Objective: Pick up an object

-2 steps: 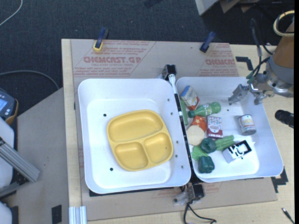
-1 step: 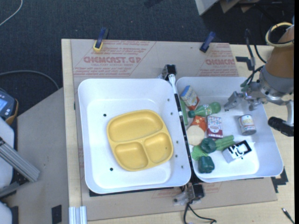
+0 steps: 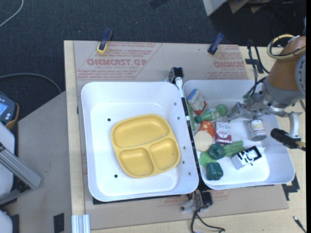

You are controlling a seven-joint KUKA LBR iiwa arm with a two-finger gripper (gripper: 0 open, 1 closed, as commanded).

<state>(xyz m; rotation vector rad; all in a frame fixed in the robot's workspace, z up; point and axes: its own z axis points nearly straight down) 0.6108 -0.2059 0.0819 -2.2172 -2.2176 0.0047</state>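
- Gripper (image 3: pixel 249 106) hangs over the right bin (image 3: pixel 279 176), near its back wall; can't tell if it's open or closed.
- Closest target looks like the small can (image 3: pixel 256 128), just beside it: probably light, stiff, slick. I'd grab across its sides.
- Clutter crowds the left; more room on the right.

The yellow three-compartment plastic tray (image 3: pixel 145 144) is looking smooth and matt; the two shallow white plastic bins (image 3: pixel 95 130) are showing a slight gloss over the brown printed cardboard sheet (image 3: pixel 146 59).
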